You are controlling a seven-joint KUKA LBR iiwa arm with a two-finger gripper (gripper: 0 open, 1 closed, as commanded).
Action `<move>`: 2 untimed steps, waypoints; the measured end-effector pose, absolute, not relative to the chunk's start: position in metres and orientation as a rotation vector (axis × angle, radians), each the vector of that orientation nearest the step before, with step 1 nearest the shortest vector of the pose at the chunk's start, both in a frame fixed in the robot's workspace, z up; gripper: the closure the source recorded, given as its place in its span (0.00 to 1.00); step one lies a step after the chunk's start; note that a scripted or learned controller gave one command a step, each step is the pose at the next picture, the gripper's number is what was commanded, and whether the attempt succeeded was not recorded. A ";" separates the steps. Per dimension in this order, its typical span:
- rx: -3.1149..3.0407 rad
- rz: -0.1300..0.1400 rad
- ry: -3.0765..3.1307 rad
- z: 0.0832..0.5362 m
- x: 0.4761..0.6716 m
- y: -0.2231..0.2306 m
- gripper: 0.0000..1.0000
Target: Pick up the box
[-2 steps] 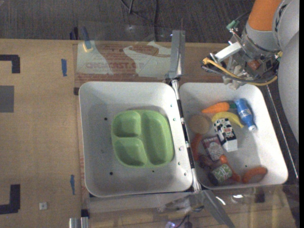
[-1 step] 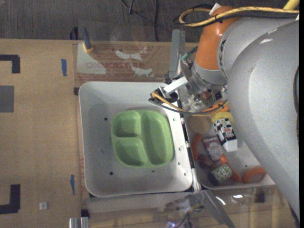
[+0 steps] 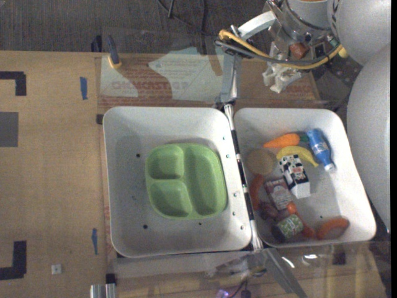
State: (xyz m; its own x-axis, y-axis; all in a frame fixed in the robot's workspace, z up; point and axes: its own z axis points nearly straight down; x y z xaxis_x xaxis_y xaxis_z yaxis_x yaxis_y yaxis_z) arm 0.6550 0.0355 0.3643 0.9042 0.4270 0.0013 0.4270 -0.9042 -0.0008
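Overhead, the claw hangs beyond the right bin; its grip can't be told.

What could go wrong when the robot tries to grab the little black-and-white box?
The box sits packed among other things in the right bin: the banana touches its top and a dark packet lies beside it, so the gripper might bump them or grab the wrong one. The box also lies slanted, so it could slip out. And the gripper hangs beyond the bin's far edge, so poor aim might miss.

Cardboard-covered bench, dark floor
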 end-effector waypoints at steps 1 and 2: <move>-3.064 -0.003 -0.682 0.374 0.656 0.034 1.00; -2.889 0.007 -1.229 0.275 0.624 0.044 1.00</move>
State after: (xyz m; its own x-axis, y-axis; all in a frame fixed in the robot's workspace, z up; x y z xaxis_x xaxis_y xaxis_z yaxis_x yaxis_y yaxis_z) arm 0.6244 0.0440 0.2745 0.6936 0.7204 -0.0031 0.7204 -0.6936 -0.0038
